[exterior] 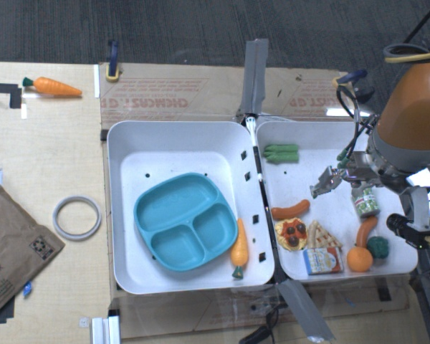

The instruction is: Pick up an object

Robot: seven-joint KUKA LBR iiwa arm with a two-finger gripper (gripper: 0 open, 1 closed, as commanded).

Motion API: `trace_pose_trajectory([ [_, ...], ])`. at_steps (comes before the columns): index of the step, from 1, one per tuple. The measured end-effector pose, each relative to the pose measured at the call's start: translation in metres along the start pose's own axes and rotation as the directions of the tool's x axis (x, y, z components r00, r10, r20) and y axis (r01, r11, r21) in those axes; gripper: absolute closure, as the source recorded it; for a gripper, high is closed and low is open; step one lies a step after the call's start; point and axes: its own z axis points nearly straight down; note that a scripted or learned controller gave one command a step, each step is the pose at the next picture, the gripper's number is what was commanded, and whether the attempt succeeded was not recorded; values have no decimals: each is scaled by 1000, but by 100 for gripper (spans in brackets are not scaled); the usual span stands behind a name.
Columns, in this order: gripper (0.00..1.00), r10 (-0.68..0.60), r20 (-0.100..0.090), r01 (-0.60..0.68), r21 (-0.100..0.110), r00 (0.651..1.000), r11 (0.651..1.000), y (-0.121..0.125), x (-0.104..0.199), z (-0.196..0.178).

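Several small toy foods crowd the right white bin (408, 264), mostly along its near edge: a red-brown plastic sausage (291, 209) toward the left wall, a round pizza slice with red toppings (292, 233), a waffle piece (323, 234), a small printed carton (321, 261), an orange ball (359, 259) and a dark green broccoli floret (378, 246) at the near right corner. A flat green bean pod (282, 153) lies alone near the far left corner. The grey two-finger gripper (327, 181) hangs above the bin's middle, holding nothing, though I cannot tell how wide it stands. The sausage looks the best target (isolated, narrow): descend squarely across its short axis.
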Motion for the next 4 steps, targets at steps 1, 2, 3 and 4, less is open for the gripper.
trace_pose_trajectory([
  [1, 0, 7, 0, -7, -1, 1000, 1000, -22, 13, 89],
  [2, 0, -43, 1, 43, -4, 999, 999, 41, 10, 108],
  [3, 0, -16, 0, 16, -2, 1000, 1000, -45, -9, 109],
  [4, 0, -19, 0, 19, -3, 1000, 1000, -45, -13, 109],
])
